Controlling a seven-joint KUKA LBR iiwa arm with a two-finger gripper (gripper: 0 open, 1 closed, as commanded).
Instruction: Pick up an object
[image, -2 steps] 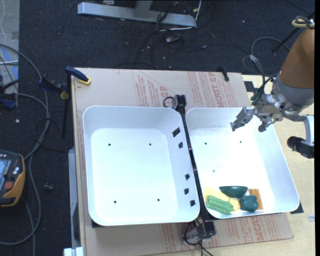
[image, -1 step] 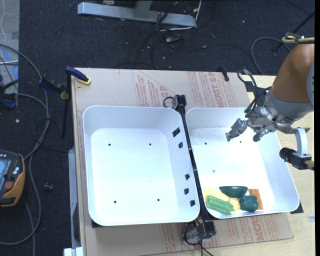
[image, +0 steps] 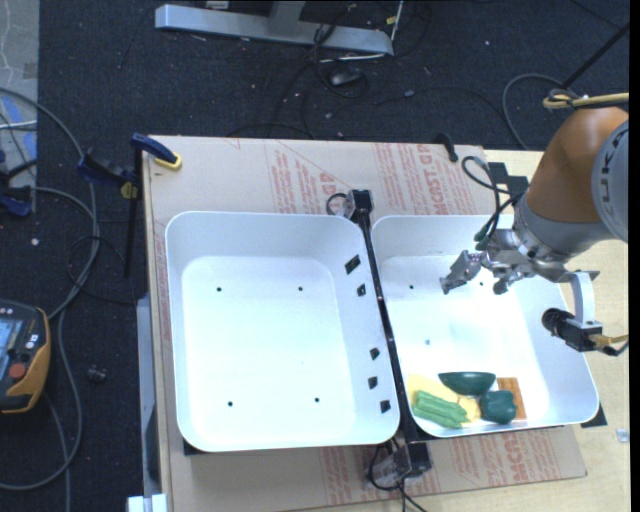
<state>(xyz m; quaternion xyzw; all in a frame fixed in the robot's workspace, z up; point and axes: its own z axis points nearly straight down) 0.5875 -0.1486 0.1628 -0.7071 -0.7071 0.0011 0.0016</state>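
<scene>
Here is the arm (image: 580, 190), grey with its orange band, reaching in from the right over the right-hand bin (image: 560, 345). The claw (image: 478, 277) hangs above the upper part of that bin, fingers spread apart, nothing between them, released. Below it the white floor of the bin lies bare.

Down at the near edge of the right bin sits the cluster of objects, well apart from the claw. A dark green bowl-shaped piece (image: 467, 381) is in the middle, a ridged light green piece (image: 438, 408) lies just to its left and nearer the rim, and a teal lump (image: 498, 406) rests just right of that. A yellow flat piece (image: 424, 386) peeks out beside the bowl shape, and an orange piece (image: 511, 388) shows behind the teal lump. They crowd together, touching or nearly so.

The left bin (image: 190, 300) stands alongside, both bins on the cardboard-covered desk (image: 300, 170), a blue and yellow clamp (image: 155, 152) at its far left corner.
</scene>
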